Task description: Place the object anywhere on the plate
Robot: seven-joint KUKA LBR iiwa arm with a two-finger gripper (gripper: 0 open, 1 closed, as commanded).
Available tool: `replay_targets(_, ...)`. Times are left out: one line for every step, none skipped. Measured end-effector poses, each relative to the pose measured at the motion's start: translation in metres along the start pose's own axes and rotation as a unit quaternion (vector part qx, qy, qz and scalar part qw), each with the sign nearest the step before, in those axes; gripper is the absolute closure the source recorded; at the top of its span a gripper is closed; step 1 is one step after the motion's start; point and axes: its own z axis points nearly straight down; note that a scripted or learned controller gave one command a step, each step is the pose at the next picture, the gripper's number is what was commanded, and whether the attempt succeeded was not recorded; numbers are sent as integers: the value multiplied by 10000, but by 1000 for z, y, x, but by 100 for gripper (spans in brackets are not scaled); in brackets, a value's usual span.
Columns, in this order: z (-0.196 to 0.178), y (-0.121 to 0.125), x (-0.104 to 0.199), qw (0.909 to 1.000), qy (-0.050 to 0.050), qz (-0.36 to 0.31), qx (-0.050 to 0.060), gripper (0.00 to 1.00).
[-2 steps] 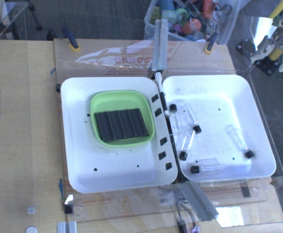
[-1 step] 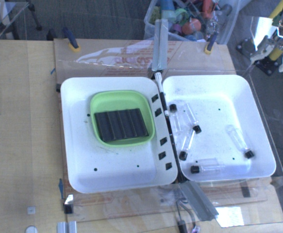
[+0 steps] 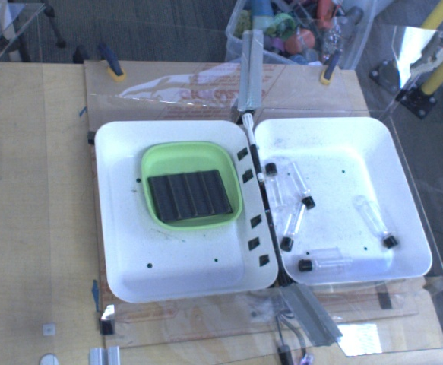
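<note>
A square light-green plate [image 3: 191, 159] with rounded corners sits in the upper middle of the left white bin [image 3: 122, 234]. A dark grey ribbed rectangular block [image 3: 189, 195] lies flat on the plate, covering its lower half and reaching its front rim. Several clear plastic tubes with black caps lie loose in the right bin [image 3: 358, 139]: one [image 3: 295, 181] near the divider, one [image 3: 371, 215] toward the right wall, one [image 3: 325, 261] along the front wall.
Black tabs [image 3: 253, 220] run down the ridge where the two bins meet. A metal bar [image 3: 250, 71] stands behind the bins. A clear box of colourful toys [image 3: 305, 14] stands at the back. Wooden bench surface [image 3: 31, 204] lies to the left.
</note>
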Motion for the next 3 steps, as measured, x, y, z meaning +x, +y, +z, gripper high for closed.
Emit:
replay_targets(0,0,0,10000,-2,-1,5,0)
replay_targets(-41,-1,1,9993,1,368,-2,0)
replay_targets(75,-2,2,9966,-1,825,34,0)
